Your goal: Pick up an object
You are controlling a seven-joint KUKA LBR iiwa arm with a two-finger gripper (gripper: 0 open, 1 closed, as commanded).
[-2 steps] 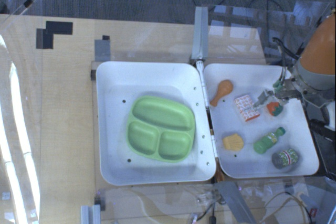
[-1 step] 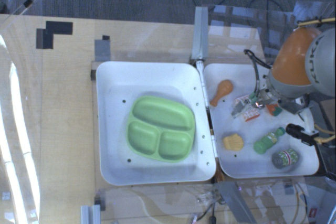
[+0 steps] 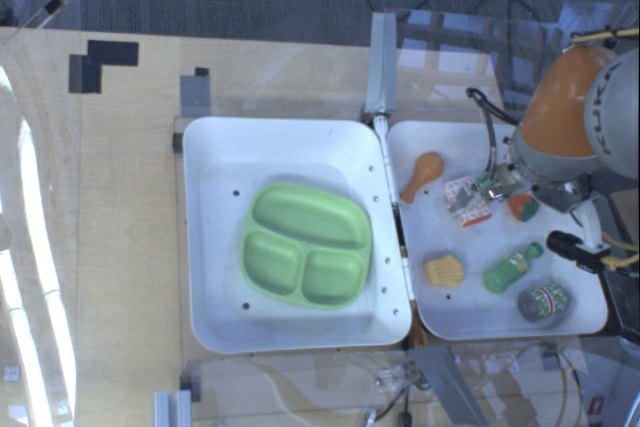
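Two shallow white bins are seen side by side on the pale wooden worktop (image 3: 110, 245); the left bin (image 3: 215, 215) carries a green divided tray (image 3: 306, 243) with three compartments, lying slightly tilted toward the lower right of the bin floor; the right bin (image 3: 440, 315) carries the loose objects; a tan drumstick-shaped toy (image 3: 422, 174) is placed near the upper left of that bin, close beside the dividing wall; a yellow ridged piece (image 3: 445, 270) is set lower down, near the left-centre of the bin; a green bottle (image 3: 512, 268) lies on its side to the right of the yellow piece, apart from it; a small round can (image 3: 544, 301) with a patterned label is found just below and right of the bottle, near the bin's lower right corner; a crinkled red and white packet (image 3: 467, 199) lies in the upper middle of the bin, and an orange-red item (image 3: 522, 207) is seen just to its right; the arm is reached in from the right, its orange band (image 3: 560, 115) above the bin's upper right part; the end effector (image 3: 497, 183) is positioned low over the bin, just beside the packet and the orange-red item; whether it is apart, together or clamped on anything cannot be told from this view; dark cables are trailed across the grey floor behind the worktop.
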